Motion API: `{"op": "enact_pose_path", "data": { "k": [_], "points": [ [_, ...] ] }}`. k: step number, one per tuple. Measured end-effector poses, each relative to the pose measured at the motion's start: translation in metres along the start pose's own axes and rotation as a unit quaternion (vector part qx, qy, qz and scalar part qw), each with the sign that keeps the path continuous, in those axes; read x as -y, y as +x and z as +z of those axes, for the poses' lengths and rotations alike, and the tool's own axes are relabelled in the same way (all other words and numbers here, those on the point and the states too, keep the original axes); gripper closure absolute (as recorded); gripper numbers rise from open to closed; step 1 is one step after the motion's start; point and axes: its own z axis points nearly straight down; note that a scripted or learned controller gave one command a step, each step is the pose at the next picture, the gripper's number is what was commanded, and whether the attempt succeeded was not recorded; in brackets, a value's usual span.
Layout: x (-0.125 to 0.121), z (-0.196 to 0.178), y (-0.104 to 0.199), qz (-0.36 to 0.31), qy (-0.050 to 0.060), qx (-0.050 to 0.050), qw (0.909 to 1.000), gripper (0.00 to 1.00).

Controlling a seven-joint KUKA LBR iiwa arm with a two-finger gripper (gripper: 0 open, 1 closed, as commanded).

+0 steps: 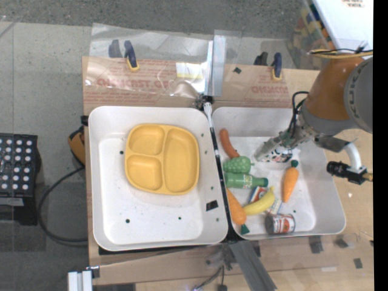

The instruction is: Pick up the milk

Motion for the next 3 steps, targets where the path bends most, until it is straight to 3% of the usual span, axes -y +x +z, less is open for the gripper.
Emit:
{"op": "enact_pose_path", "data": {
  "k": [1, 2, 3],
  "points": [
    [-0.007, 0.0, 0.019, -0.029, 0.002, 0.001, 0.9996, 0.0],
    [-0.01, 0.001, 0.013, 0.03, 0.001, -0.007, 0.9995, 0.0],
    [-0.029, 0.0, 0.043, 0.01, 0.001, -0.002, 0.9999, 0.0]
  ]
}}
